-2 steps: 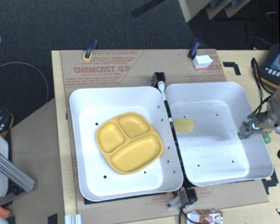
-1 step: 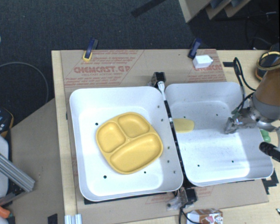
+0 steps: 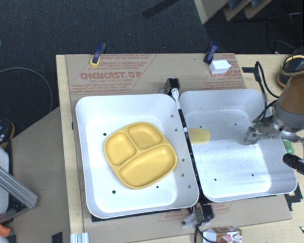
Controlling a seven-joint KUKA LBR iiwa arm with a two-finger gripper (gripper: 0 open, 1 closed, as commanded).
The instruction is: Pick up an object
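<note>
Seen from above on a cardboard-topped bench [image 3: 140,69]: two shallow white plastic bins, side by side and touching along their inner walls, pinned at that seam front and back, presumably to stop any sliding under the arm's pushes.

In the left white bin [image 3: 88,145], lying flat and slightly turned near the middle: a yellow three-compartment plastic plate [image 3: 139,154], broad and low, likely awkward to pinch anywhere except at its rim.

In the right white bin [image 3: 234,185], close against the left wall and just across the seam from the plate: a small pale-yellow rounded piece [image 3: 199,136], too indistinct to identify, probably the easier pick for its size, though crowded by the wall.

Reaching in from the right over that same bin: the grey arm with its orange band [image 3: 293,101], wrist bent downward, two-finger gripper [image 3: 252,136] low over bare floor near the right wall, well apart from the small piece. Nothing visibly held. Open or closed: impossible to tell from this angle.

Judged as an approach stage, pickup not yet made; next, probably a shift leftward toward the small piece before descending.
</note>
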